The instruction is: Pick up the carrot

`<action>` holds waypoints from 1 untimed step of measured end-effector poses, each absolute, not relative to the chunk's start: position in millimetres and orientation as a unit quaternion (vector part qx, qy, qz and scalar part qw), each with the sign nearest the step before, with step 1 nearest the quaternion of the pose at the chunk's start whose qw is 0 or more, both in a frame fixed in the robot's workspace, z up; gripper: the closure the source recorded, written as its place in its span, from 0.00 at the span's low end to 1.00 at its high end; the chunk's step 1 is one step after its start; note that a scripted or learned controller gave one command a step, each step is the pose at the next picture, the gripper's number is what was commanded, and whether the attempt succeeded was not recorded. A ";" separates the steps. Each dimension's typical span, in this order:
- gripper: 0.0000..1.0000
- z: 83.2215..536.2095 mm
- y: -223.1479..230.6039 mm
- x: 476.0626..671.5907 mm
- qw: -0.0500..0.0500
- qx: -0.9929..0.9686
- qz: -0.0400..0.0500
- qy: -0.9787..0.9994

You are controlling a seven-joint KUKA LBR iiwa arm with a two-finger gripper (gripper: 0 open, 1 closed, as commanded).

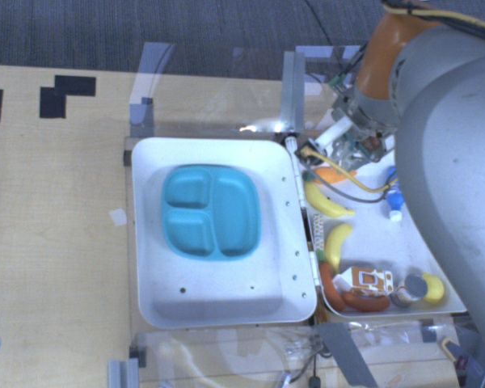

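Camera view showed the claw (345, 145) low in the right bin (372, 231), near its back corner. The orange carrot (336, 174) lay just under and in front of the claw, maybe touching it. I could not tell the claw's state.

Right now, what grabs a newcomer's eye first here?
The blue divided plate in the middle of the left bin. Then the grey arm filling the right side, its end effector low in the right bin over an orange carrot and two bananas.
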State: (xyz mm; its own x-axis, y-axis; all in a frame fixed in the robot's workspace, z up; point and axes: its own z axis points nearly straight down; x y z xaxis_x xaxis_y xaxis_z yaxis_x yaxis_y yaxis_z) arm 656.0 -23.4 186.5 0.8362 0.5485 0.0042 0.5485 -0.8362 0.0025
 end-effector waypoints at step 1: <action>1.00 184.3 5.1 630.3 -0.001 0.984 0.000 0.177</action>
State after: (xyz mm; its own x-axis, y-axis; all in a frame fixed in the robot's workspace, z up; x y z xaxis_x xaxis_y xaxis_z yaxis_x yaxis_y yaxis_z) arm 630.3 5.1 184.3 0.9370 0.3493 0.0007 0.3493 -0.9370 -0.0015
